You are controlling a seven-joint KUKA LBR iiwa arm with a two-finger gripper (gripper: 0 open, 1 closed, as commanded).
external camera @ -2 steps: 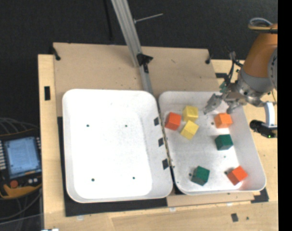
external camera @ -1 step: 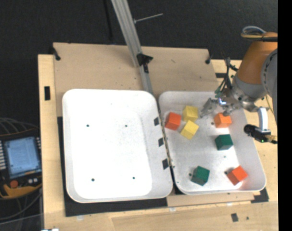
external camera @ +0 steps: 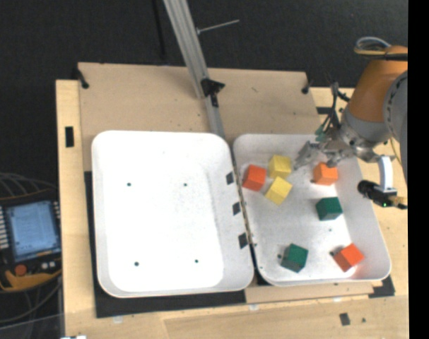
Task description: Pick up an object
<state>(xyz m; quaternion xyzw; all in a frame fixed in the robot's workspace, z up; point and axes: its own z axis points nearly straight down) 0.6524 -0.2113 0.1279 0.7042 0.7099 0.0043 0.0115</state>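
The right bin [external camera: 369, 224] holds several small cubes. An orange cube [external camera: 325, 174] lies near its far right side, and my gripper [external camera: 311, 155] hangs just above and to the left of it, open, with nothing between its fingers. Two yellow cubes [external camera: 280, 165] [external camera: 278, 189] and another orange cube [external camera: 254, 178] cluster at the bin's far left, close to the gripper's left. A green cube [external camera: 328, 208] sits mid-right. A second green cube [external camera: 295, 257] and a third orange cube [external camera: 348, 256] lie near the front edge.
The left bin [external camera: 165, 210] stands beside the right one, with small black clips along the shared rim [external camera: 239, 207]. A slanted metal pole [external camera: 193, 48] rises behind the bins. The arm's orange band [external camera: 377, 83] enters from the right. A handheld controller [external camera: 27, 232] rests off the bench at left.
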